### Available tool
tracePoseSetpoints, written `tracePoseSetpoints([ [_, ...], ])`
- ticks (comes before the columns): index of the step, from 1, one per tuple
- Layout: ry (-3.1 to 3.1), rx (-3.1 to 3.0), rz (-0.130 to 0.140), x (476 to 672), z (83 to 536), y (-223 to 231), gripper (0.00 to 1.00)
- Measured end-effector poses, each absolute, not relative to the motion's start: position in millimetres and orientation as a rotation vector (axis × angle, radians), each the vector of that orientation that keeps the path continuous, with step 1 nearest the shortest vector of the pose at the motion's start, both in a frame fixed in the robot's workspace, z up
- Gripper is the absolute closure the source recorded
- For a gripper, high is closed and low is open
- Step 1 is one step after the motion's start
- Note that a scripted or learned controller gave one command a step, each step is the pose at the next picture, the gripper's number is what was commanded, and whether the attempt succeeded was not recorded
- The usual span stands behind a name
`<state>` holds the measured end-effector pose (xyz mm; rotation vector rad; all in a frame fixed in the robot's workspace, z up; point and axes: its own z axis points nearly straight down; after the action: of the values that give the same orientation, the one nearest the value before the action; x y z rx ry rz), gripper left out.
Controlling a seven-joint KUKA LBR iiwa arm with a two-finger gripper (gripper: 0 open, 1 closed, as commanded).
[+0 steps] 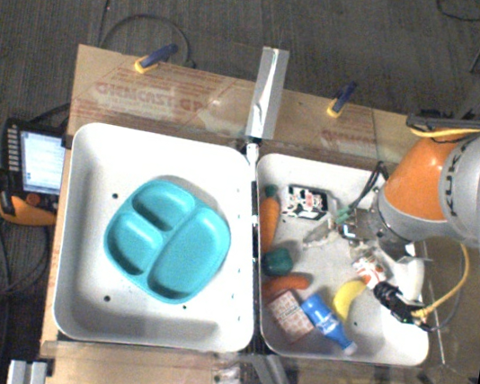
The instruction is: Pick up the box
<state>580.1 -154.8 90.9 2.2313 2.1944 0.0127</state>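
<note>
Camera view: right white bin [413, 357], cluttered.
Box location: small brown-red printed cardboard box [290, 315] lies flat at the bin's 7 o'clock, touching the blue bottle [327, 323] at its 3 o'clock, orange sausage-shaped toy [286, 284] at 12.
Handling: likely light, stiff, thin walls could crush; grab across the short sides.
Axis: long axis runs roughly 10-to-4 o'clock.
Gripper [340, 231]: near bin centre, well apart from the box, grasping nothing visible; open/closed cannot tell.
</note>
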Motion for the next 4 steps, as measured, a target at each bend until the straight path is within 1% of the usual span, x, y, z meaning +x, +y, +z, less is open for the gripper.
tracePoseSetpoints([
  [1, 2.194, 2.232, 0.013, 580.1, 91, -155, 0.00],
  [2, 2.369, 2.061, -0.004, 612.7, 92, -173, 0.00],
  [3, 2.369, 2.062, 0.002, 613.4, 102, -172, 1.00],
  [4, 2.369, 2.062, 0.002, 613.3, 102, -172, 0.00],
])
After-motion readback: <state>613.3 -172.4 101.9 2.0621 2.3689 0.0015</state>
